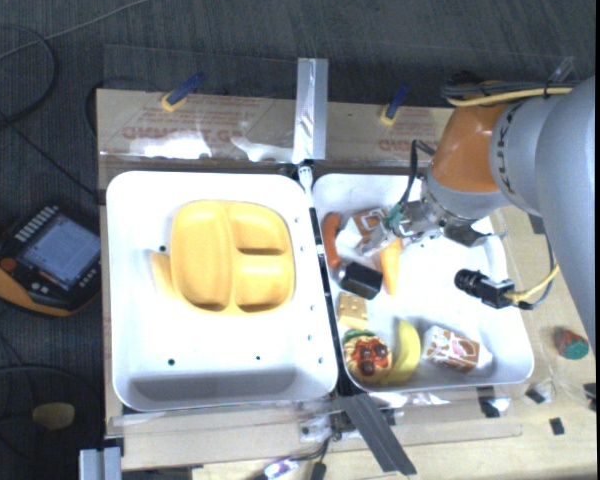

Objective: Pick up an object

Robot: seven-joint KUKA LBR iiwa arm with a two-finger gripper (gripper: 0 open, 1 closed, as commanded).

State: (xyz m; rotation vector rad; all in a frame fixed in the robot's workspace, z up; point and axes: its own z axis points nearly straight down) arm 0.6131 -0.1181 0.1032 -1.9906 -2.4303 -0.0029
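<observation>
1. From my feed I see a cardboard-covered bench (130,118) on dark grey carpet, with cables trailing across the floor at the top left and a handheld control pendant (45,258) lying on the floor left of the bench.
2. I count two white bins: the left bin (130,348) and the right bin (515,353), touching along a central divider.
3. The left bin holds one yellow compartment tray (230,253).
4. In the right bin I count one orange carrot-like piece (390,266), one red sausage-shaped item (331,241), one black block (361,279), one banana (408,348), one round pizza-like toy (368,356), and one red-and-white packet (452,349).
5. The arm (540,158) reaches in from the right; its gripper (405,223) sits low over the upper part of the right bin, just above the carrot piece. I cannot tell its grip state.
</observation>
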